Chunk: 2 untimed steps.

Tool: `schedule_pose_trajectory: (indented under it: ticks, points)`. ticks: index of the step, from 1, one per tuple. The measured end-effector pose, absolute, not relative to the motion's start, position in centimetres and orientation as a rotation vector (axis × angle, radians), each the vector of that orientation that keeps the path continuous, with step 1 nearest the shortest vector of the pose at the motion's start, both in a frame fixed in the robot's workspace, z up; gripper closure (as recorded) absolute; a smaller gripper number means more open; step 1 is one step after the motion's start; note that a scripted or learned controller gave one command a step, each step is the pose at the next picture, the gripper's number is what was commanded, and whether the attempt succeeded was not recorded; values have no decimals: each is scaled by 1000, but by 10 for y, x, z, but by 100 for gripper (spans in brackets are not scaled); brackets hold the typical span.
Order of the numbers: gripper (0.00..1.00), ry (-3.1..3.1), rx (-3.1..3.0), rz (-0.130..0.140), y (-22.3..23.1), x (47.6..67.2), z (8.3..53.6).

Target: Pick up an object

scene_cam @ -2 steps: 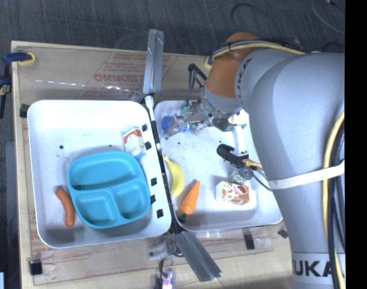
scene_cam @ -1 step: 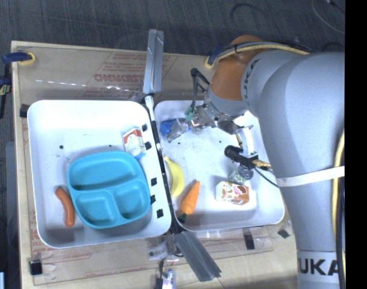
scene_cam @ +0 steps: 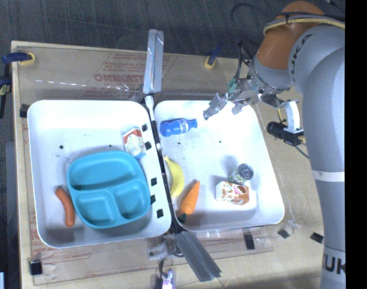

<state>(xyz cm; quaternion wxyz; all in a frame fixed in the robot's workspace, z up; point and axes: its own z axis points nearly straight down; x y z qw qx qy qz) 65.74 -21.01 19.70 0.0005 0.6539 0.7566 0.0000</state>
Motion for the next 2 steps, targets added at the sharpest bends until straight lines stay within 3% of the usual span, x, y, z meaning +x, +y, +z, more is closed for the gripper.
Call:
schedule_pose_trajectory:
  ticks: [1, 2]
  points:
    - [0, 2566, 1819, -4, -162, 657, 92]
    - [0, 2644, 1694, -6, -127, 638, 92]
